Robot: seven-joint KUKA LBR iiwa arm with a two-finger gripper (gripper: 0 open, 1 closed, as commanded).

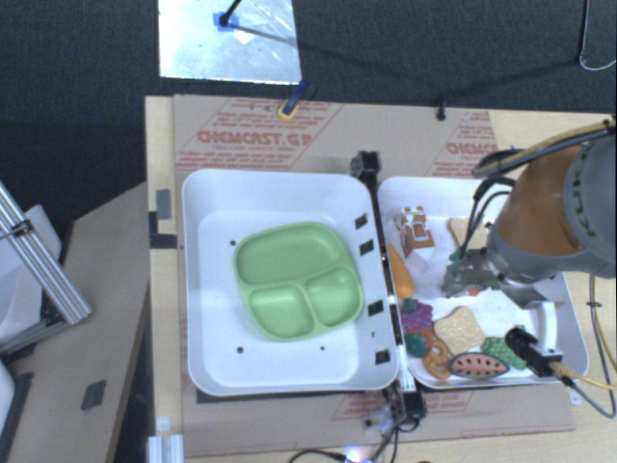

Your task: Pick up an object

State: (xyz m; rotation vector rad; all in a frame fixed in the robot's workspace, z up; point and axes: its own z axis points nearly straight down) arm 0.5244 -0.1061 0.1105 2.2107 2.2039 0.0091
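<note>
- Cardboard-covered counter (pixel 251 133) carries two white bins.
- Nearest, below the gripper (pixel 461 280): a watermelon slice (pixel 477 366), pretzel (pixel 436 357) and toast (pixel 460 328).
- Gripper hangs low in the right bin (pixel 436 186); nothing lifted yet, its grip state unreadable.
- Left of it, a carrot (pixel 400 271); farther, a green divided plate (pixel 294 280).

On the tabletop (pixel 125 258) two bins sit side by side. The left bin (pixel 207 201) holds a divided tray (pixel 294 280). The right bin (pixel 424 189) holds toy foods: a carrot (pixel 400 270) along its left wall, a cracker (pixel 461 330) and watermelon slice (pixel 479 366) near the front.
</note>
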